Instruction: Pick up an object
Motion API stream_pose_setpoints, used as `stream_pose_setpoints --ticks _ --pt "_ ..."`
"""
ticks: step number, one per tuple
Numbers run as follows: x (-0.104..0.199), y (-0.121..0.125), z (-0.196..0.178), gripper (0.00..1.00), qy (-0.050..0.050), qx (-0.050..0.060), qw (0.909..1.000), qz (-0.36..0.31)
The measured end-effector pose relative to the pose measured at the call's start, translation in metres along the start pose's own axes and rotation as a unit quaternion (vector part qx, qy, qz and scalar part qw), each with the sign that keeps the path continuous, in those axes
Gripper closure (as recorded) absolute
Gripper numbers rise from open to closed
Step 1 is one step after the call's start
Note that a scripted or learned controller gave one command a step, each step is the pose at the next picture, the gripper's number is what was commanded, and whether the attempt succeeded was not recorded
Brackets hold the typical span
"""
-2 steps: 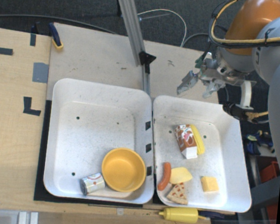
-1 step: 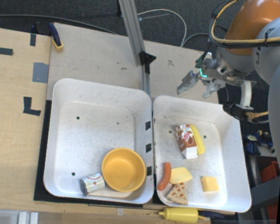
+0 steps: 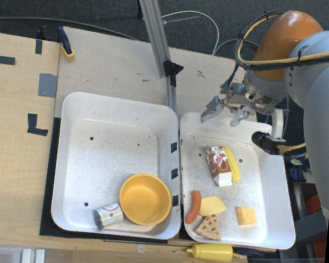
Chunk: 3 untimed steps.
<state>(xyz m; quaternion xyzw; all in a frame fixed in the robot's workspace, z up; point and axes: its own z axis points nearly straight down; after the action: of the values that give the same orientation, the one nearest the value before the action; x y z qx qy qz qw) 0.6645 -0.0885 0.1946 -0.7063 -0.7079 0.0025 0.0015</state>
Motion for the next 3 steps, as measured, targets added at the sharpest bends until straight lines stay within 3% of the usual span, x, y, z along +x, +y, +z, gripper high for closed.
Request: stream_pose_setpoints --ticks 2,3 --pt "-0.009 -0.004 0.107 0.00 0.000 0.001 1.0000 0.000" --pt "-0.008 -0.002 0.093 1.00 0.000 -0.002 1.0000 -0.001"
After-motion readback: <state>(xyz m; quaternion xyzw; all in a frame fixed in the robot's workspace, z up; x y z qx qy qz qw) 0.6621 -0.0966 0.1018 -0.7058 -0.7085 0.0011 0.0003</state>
